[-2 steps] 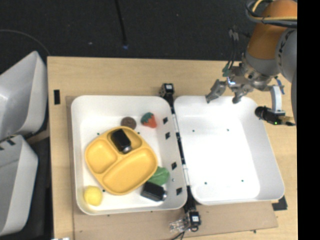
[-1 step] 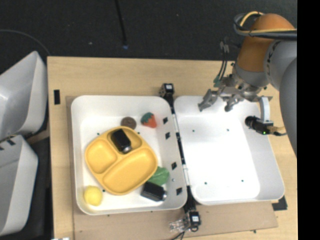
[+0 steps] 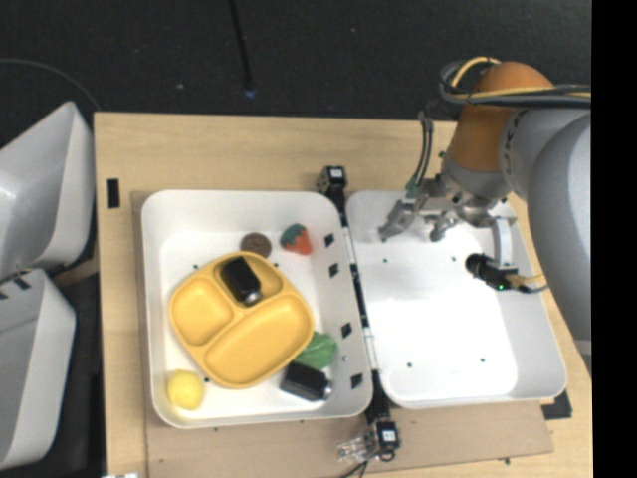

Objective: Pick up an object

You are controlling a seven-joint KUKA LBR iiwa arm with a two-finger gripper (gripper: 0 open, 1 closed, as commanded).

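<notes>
Yellow plastic divided tray [image 3: 242, 329] w/ glossy black block [image 3: 241, 279] in left bin [image 3: 154, 267].

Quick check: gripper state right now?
Gripper: open, holding nothing, above the back of the right bin.

Even, fairly bright overhead light leaves only faint, soft shadows. The white bins [image 3: 448, 366] look slightly washed out. The whole picture is mildly soft and grainy.
</notes>
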